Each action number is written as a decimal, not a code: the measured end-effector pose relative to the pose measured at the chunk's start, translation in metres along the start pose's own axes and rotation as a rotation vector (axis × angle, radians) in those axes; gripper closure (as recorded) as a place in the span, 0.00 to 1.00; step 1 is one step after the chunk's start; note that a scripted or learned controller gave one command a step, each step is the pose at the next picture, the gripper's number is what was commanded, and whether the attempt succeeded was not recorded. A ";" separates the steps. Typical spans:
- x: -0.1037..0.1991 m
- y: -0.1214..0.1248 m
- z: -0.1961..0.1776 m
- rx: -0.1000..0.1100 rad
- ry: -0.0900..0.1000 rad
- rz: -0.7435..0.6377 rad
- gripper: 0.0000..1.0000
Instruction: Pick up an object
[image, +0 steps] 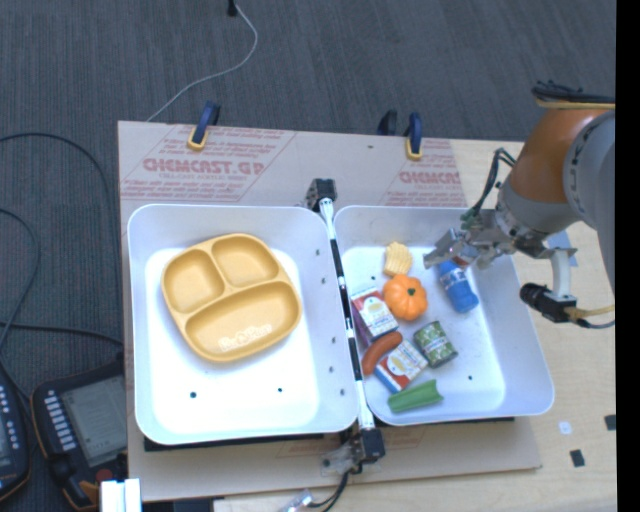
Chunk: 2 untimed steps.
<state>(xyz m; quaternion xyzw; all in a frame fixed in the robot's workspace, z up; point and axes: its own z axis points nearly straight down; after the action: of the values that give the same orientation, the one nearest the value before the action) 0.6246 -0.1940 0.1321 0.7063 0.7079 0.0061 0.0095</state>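
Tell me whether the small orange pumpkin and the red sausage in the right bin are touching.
Apart. The camera view shows the small orange pumpkin sitting above the red sausage, with a strip of white bin floor and a food packet's edge between them.

Grey arm (560, 150) enters from right, orange band above wrist; claw (462, 250) low, angled left.
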 end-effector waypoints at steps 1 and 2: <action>0.021 -0.050 0.043 0.017 0.002 0.003 0.00; 0.021 -0.048 0.032 0.014 0.002 0.003 1.00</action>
<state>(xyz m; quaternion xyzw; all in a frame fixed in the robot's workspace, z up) 0.5773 -0.1733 0.0988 0.7075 0.7067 0.0020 0.0040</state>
